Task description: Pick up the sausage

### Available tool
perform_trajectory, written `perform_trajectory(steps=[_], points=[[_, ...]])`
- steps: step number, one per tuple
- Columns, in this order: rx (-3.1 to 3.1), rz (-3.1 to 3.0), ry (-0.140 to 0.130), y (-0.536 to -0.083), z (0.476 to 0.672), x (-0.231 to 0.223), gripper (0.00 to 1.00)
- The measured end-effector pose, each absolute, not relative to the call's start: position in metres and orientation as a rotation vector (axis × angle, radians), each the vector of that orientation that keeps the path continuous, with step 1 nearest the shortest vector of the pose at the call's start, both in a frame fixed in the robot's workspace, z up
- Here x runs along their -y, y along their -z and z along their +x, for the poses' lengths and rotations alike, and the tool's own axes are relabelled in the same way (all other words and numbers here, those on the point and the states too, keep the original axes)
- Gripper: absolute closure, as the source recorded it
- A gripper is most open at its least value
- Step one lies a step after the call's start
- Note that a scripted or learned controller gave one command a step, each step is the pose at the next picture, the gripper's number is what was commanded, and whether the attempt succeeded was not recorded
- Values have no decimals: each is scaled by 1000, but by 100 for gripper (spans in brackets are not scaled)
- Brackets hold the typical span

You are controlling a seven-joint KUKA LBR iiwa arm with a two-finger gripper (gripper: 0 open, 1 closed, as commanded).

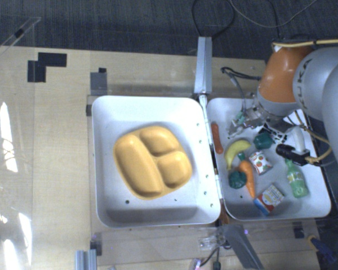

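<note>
The sausage is a thin red-brown stick lying lengthwise along the left wall of the right bin. It lies free on the bin floor, with the banana just to its right. My gripper hangs over the back of the right bin, to the right of the sausage's far end and a little behind it, apart from it. The arm's orange band rises behind the gripper.
The right bin also holds a carrot, a dark green vegetable, a green block, a small printed carton, a green bottle and a flat packet. A yellow divided tray lies in the left bin.
</note>
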State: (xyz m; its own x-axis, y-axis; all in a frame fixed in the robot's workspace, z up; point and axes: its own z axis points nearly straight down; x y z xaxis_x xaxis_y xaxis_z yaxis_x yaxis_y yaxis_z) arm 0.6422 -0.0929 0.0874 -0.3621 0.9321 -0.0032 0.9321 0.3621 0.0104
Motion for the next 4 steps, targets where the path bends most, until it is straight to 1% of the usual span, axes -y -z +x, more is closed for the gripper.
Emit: perform_trajectory(steps=[1,2,3,4], points=[[-2438,1971,-8,-86,671,92,100],[-2438,1966,-13,-96,673,92,100],[-2112,2321,-4,-87,669,102,100],[-1538,2733,-10,-86,672,84,100]])
